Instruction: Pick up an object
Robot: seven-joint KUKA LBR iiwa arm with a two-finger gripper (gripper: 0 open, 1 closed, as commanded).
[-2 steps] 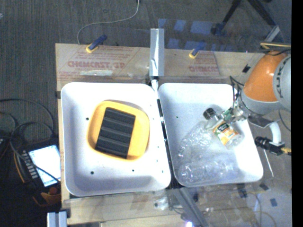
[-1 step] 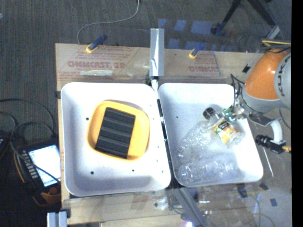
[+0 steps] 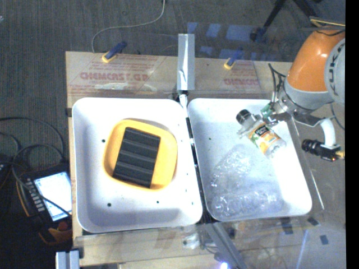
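Two white bins. Left bin [image 3: 84, 167]: one yellow dish [image 3: 115, 139] with a black ribbed block [image 3: 136, 157]. Right bin [image 3: 216, 128]: one small bottle [image 3: 261, 132], label unreadable, one clear plastic wrap [image 3: 241, 181]. Pincer [image 3: 273, 110] at the bottle; grip state can't tell. Worktop [image 3: 118, 76] print reads roughly "CHEMCAST GP".

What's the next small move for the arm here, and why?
Probably a short descent onto the small bottle at the back of the right bin. The arm's wrist end sits right beside it, so little sideways travel seems needed. The crumpled clear plastic nearer the front looks a poorer target, and the yellow dish lies in the left bin.
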